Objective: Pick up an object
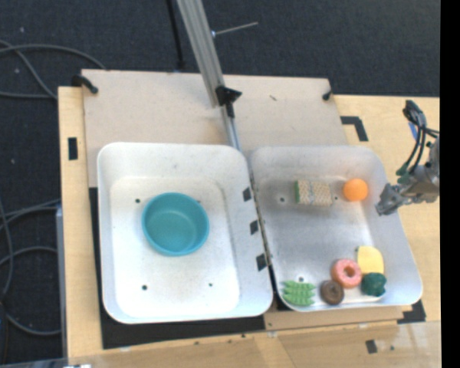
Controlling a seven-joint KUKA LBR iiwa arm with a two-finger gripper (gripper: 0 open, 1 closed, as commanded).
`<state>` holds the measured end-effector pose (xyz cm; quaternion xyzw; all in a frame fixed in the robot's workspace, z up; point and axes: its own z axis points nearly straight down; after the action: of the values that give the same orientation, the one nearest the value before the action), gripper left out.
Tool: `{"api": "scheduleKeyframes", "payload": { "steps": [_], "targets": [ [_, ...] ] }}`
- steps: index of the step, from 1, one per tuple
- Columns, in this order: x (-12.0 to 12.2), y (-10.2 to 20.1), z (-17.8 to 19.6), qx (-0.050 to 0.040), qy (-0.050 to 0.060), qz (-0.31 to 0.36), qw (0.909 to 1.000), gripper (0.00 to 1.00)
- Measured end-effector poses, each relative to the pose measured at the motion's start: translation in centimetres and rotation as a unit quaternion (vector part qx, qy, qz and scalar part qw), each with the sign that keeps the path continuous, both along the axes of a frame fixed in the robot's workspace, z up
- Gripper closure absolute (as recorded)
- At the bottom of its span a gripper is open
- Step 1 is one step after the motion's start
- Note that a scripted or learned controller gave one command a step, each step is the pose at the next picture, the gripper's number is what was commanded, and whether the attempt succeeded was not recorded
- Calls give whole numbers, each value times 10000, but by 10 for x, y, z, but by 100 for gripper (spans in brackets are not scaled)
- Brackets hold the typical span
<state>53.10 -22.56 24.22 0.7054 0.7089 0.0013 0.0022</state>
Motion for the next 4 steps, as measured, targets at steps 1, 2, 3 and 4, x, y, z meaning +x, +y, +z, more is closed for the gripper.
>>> {"api": "scheduleKeyframes", "payload": {
  "steps": [1,2,3,4],
  "targets": [
    [15,52,-8,6,15,11,10000,100],
    [23,100,-16,5,18,7,10000,100],
    [38,146,-9,14,13,15,10000,100],
    [44,190,-3,15,16,16,10000,100]
  ]
}}
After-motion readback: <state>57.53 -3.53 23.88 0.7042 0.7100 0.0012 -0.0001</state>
